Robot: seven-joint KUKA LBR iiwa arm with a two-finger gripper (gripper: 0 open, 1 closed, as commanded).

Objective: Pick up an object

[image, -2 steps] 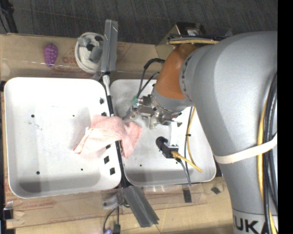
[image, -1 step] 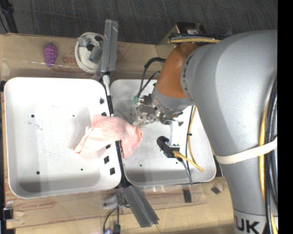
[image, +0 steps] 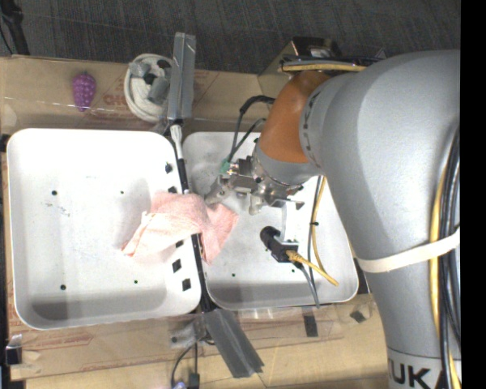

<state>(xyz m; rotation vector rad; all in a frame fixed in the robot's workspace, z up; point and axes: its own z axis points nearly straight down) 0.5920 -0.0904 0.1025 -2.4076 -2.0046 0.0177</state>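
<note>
Pink cloth [image: 178,225] is what you've got to work with here: it's crumpled and draped right over the divider between the two bins, with most of it lying in the left bin [image: 57,250] and a corner hanging into the right bin [image: 251,286]. Your end effector [image: 227,186] is down low in the right bin, close to the upper left part of it, just beside the top edge of the cloth. Honestly can't tell whether it's wide or narrow from this angle, the wrist hardware and cables block the tips. You can't see cloth pinched in it either, so don't count it as grabbed. The arm [image: 389,177] comes in big from the right, orange band [image: 287,128] just above the wrist. Up on the table [image: 40,87] behind the bins there's a small purple thing [image: 83,90] that looks like a grape bunch, and a white roll-ish object [image: 148,85] near it, both well apart from the cloth.
</note>
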